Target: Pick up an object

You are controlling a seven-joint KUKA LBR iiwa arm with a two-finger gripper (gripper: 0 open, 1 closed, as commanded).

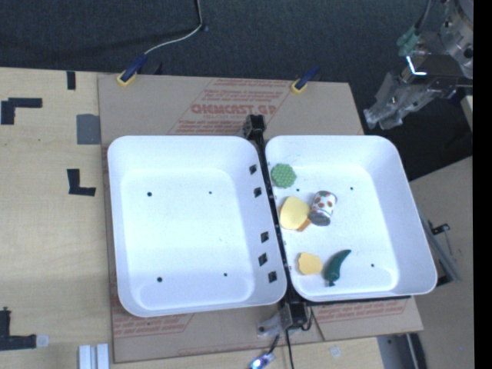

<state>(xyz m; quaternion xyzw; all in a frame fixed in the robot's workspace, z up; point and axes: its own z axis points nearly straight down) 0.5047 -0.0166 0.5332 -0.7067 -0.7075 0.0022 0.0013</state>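
Note:
The right bin holds several small objects near its left side. A green round piece lies by the divider. Below it rests a yellow lump, touching a small cup with red spots that lies on its side. Nearer the front sit a small yellow piece and a dark green pepper-shaped object. My gripper hangs at the upper right, beyond the back right corner of that bin and well away from all the objects. Nothing shows between its fingers.
The left bin stands beside the right one, with black clips along the shared divider. Both rest on a cardboard sheet held by clamps. A cable runs across the dark floor at the back.

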